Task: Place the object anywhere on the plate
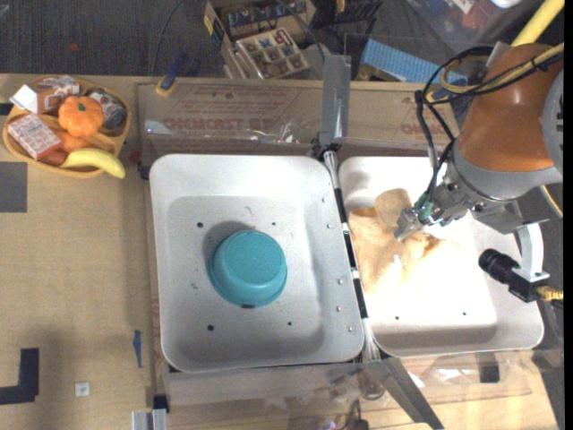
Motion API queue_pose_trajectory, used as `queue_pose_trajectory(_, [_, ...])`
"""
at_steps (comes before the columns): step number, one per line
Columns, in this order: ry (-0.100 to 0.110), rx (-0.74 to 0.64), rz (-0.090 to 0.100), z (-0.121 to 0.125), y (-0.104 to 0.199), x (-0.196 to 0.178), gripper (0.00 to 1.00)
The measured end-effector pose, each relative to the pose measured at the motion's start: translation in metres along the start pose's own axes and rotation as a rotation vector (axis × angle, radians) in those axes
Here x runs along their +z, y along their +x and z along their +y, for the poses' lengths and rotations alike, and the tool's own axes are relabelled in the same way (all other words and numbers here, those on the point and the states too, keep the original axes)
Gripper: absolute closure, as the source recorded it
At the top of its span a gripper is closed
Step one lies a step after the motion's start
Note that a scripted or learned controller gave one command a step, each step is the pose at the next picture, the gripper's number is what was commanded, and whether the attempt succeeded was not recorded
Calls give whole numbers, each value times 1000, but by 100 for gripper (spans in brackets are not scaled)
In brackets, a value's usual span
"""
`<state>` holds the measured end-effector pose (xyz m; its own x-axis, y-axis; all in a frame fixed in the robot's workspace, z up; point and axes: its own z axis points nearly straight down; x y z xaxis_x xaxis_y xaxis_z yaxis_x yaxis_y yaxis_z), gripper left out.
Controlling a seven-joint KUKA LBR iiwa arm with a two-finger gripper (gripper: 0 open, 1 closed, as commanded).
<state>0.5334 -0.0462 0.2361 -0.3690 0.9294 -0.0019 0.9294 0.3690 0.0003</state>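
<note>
Fruit bowl (63, 137): far left on the bench, holding a small orange pumpkin (81, 115), a banana (94, 160) and some packets.
Left bin (179, 195): white and shallow, left of the central divider.
Plate (249, 267): teal and round, lying a little left of the left bin's middle, with bare bin floor all round it.
Right bin (466, 321): white, just beside the left bin; the two rims meet along the middle.
Object (394, 240): a pale tan, limp and crumpled thing, cloth-like, lying in the left half of the right bin, well apart from the plate. Its long axis runs on a slant, from the upper part near the bin's top-left corner down towards the divider; no clear front or pointing end can be told.
Gripper (414, 219): low over the upper right part of the object, at or touching it.
Jaws: state cannot be told; the tips are too small and blurred.
Arm (506, 124): grey with an orange band, reaching in from the right above the right bin.
</note>
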Motion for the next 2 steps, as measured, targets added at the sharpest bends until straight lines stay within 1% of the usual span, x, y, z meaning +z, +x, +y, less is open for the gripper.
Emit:
queue_pose_trajectory(1, [2, -6, 2, 2, 2, 12, 100])
queue_pose_trajectory(2, [-1, -403, 1, -1, 47, 17, 100])
